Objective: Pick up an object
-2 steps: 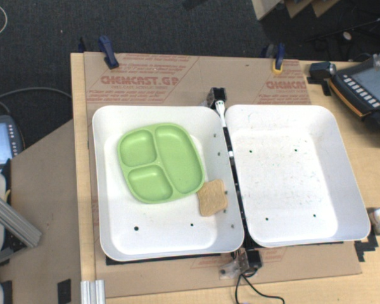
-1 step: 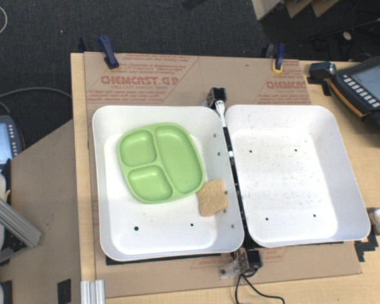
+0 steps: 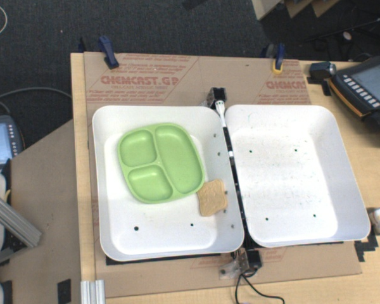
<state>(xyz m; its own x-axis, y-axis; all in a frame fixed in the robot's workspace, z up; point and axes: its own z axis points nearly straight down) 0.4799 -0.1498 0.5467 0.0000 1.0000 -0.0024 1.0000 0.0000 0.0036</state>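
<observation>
In the left bin (image 3: 114,233), two candidates for the pick: a green divided plate (image 3: 160,163) with three compartments lying flat mid-bin, and a small tan piece (image 3: 212,197), cracker-like or spongy, hard to say which, sitting just at the plate's near-right corner, touching or almost touching its rim, and close to the bin's right wall. Right bin (image 3: 291,170) has only dark specks on its floor. Task step judged as pre-approach: nothing lifted, both objects resting on the bin floor, arm yet to come in from the right. Pincer state: cannot tell, no basis for open or closed, or for it having hold of anything. Next move, as a judgement: the tan piece looks the easier grasp, small enough to straddle, but it lies low and flat, so the fingers would need to go nearly to the floor, and the plate rim on one side plus the bin wall on the other leave little room; the approach should line the fingers along the free axis. The plate is wide and shallow, so only a rim pinch would work, and that is likely to slip. Surface: bins sit side by side on a cardboard sheet (image 3: 152,75) with red print, clamped at the far edge by a blue clamp (image 3: 107,51) and a yellow-and-blue one (image 3: 278,59); a cable (image 3: 231,163) runs along the seam between the bins. Room: dark carpet (image 3: 82,11) beyond, a pendant-like device (image 3: 358,90) at far right, an aluminium rail (image 3: 12,220) at near left
</observation>
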